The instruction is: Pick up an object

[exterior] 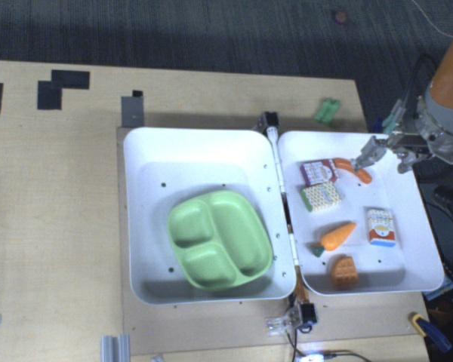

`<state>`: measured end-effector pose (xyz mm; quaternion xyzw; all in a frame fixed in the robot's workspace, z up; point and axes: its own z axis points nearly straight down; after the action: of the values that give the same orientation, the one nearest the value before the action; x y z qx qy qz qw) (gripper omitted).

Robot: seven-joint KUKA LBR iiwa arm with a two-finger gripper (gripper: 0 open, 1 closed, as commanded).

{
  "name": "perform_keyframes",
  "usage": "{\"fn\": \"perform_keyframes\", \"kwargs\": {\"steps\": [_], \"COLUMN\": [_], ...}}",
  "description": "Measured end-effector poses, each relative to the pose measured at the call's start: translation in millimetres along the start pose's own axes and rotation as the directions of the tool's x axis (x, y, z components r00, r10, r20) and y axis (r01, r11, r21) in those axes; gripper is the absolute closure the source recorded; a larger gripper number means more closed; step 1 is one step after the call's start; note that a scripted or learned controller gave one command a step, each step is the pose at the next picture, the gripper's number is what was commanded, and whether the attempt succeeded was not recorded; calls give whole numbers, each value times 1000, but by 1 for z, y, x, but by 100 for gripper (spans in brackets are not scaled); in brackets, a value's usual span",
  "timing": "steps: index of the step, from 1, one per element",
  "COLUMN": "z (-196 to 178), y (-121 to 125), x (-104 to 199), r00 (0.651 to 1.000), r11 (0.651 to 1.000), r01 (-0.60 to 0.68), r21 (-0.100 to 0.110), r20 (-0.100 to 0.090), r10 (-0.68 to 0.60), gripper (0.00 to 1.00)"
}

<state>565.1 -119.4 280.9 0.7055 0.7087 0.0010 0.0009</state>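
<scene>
The right bin (415, 202) holds several toy foods: a purple box (318, 173), a pale green checked block (321, 196), an orange-red sausage (353, 170), a carrot (337, 236), a small white carton (380, 226) and a brown-orange bread piece (344, 270). My gripper (384, 159) hangs over the bin's far right corner, open, with nothing between its fingers. Its left fingertip (365, 157) is just above the right end of the sausage.
The left bin (147, 202) holds a light green divided plate (219, 237). A small green object (327, 111) lies on the bench behind the right bin. A ridge (281, 202) separates the bins. Cables run at the right edge and bottom.
</scene>
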Motion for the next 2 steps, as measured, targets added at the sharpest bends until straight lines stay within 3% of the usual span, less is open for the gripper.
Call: {"fn": "perform_keyframes", "kwargs": {"steps": [1,2], "z": [186,174], "y": [3,5], "x": [-15,-13], "r00": [1000,1000], "r11": [1000,1000], "r01": [-3,-1], "r21": [-9,-13], "r20": [2,0], "r10": [3,1], "gripper": [0,100]}}
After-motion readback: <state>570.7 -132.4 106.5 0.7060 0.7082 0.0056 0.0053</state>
